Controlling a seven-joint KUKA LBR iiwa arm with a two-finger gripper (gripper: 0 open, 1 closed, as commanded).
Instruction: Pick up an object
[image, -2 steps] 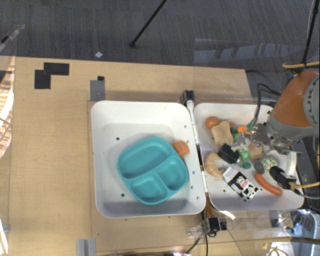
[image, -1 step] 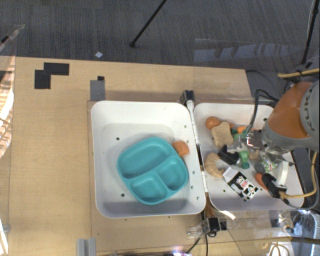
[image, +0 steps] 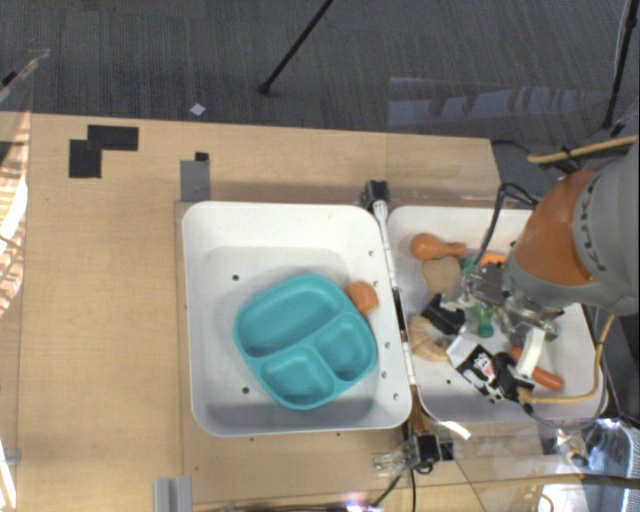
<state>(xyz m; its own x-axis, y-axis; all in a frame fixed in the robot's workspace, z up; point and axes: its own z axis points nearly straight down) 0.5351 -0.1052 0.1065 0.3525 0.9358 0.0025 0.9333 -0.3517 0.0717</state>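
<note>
Nearest the camera, at the front of the right bin, an orange-red stick lies on the white floor, just in front of and to the right of the wrist. A little farther back and to the left, a beige lump sits close to the wall shared by the two bins.

The gripper hangs low over the middle of this bin, under the grey arm with its orange band. A small green thing shows right at the gripper, touching it or just beneath it. The wrist covers too much to tell whether the gripper is open or closed, or whether the green thing is held.

Beyond the gripper, toward the bin's far left corner, a tan lump lies near but apart from the tool. Just behind it is an orange pear-shaped thing, the farthest of the loose objects here.

In the left bin, well apart from the gripper, a teal divided plate rests tilted across the floor. A small orange piece touches its far right rim.

Farther back, the wooden bench carries black tape marks near its far left corner. Behind the bench is grey floor.
</note>
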